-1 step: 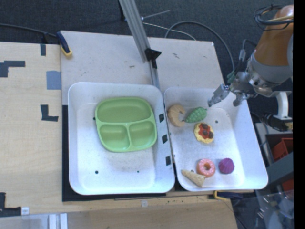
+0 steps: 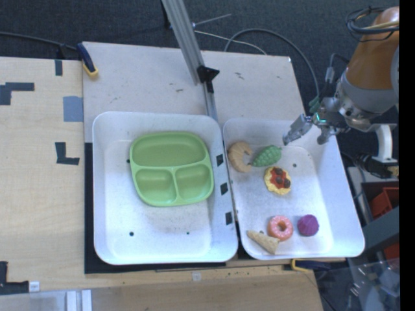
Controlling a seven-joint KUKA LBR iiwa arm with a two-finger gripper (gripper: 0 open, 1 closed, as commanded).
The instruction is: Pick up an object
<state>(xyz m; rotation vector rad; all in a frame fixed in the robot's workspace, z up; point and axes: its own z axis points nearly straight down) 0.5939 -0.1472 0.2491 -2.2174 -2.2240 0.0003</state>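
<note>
Right now the tool (image 2: 295,132) hangs over the right bin's (image 2: 337,193) upper edge, near the green leafy toy (image 2: 267,155), apparently lining up; its grip I cannot tell.

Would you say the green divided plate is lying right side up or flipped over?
Right side up: the green divided plate shows its three hollow compartments facing upward.

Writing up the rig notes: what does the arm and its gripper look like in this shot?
The arm has a grey body with a broad orange band above the wrist. Dark cables loop over its top, near the orange part. Below sits a blocky grey-and-white wrist section with a small teal-green spot. The gripper is slim and metallic grey, tapering to a narrow tip.
</note>
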